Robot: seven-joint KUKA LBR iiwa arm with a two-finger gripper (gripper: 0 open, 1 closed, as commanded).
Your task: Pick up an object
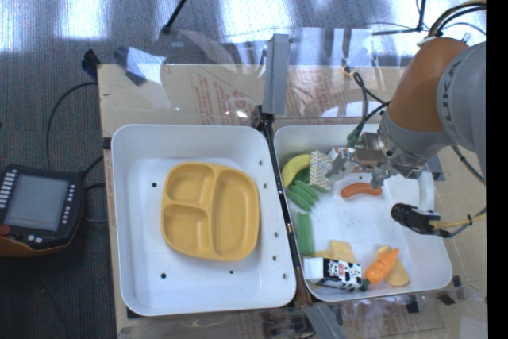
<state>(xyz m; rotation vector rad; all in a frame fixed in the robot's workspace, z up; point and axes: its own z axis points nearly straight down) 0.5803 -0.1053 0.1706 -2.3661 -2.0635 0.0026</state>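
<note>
Two shallow white bins sit side by side on the desk (143, 103). The left bin (135, 171) is smooth moulded plastic with rounded corners. It holds one yellow tray (210, 210), a glossy plate with three compartments, lying flat near the bin's middle.

The right bin (432, 250) holds the loose objects. Count: one yellow banana (294, 167), curved, at the upper left; one pale waffle-textured piece (319, 167) just beside the banana; two green pea pods (302, 194), ridged, overlapping each other; one straight green pod (305, 233) below them; one orange-red sausage (361, 190), smooth and slightly curved, near the bin's middle; one yellow cheese wedge (342, 251); one black-and-white carton (333, 272) lying on its side along the front wall; one orange carrot (381, 266), touching a pale tan rounded piece (398, 275).

One gripper (367, 164) hangs above the upper middle of the right bin, just above the sausage. Whether it is spread or pressed together cannot be told at this angle. Nothing is seen held in it.
</note>
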